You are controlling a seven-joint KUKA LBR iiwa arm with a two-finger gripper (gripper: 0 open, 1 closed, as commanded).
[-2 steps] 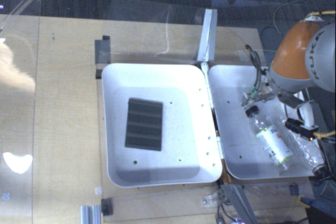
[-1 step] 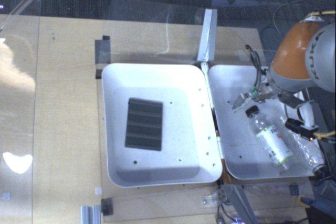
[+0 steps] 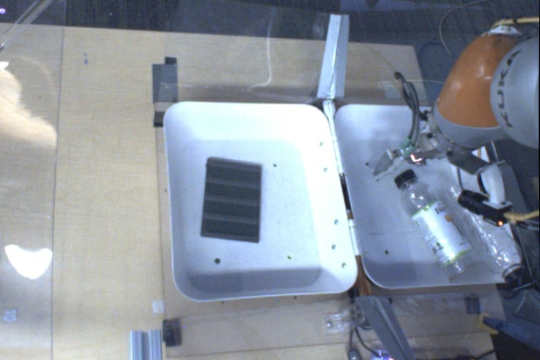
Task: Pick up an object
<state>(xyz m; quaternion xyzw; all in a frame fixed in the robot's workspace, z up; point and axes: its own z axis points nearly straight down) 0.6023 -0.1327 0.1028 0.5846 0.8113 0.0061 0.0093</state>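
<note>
Gripper hovering over the right bin.
You cannot tell its opening; a clear bottle lies just beside it.

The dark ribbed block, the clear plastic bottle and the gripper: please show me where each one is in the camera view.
dark ribbed block (image 3: 232,199): camera view, middle of its ridged top, in the left bin.
clear plastic bottle (image 3: 437,231): camera view, on its label, mid-body, in the right bin.
gripper (image 3: 411,154): camera view, at its tip, above the bottle's dark cap.
</note>
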